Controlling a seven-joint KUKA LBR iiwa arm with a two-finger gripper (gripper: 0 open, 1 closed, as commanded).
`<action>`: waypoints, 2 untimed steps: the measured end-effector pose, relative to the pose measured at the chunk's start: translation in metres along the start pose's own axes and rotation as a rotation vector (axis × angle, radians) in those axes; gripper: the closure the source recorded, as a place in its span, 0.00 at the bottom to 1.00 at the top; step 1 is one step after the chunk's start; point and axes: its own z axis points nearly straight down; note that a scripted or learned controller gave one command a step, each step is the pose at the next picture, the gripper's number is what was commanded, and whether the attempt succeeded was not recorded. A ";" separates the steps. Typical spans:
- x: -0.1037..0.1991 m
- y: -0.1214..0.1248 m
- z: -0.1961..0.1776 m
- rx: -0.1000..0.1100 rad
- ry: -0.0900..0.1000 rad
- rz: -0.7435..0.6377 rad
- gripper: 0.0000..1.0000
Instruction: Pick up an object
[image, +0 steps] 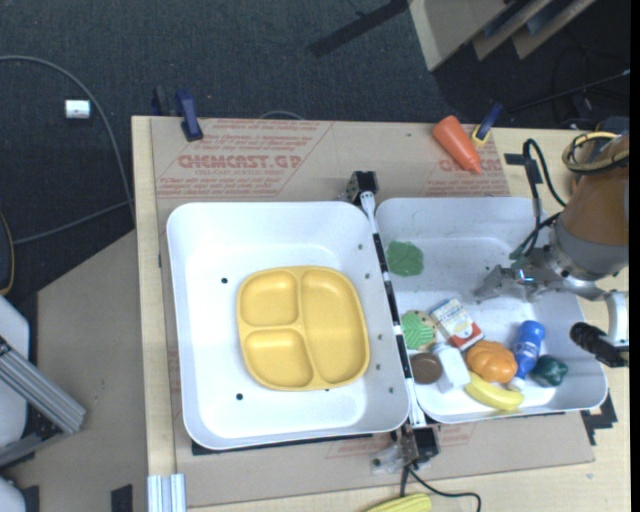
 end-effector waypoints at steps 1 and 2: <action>-0.012 -0.050 0.001 0.002 0.008 -0.003 0.00; -0.011 0.022 0.001 -0.002 0.008 -0.005 0.00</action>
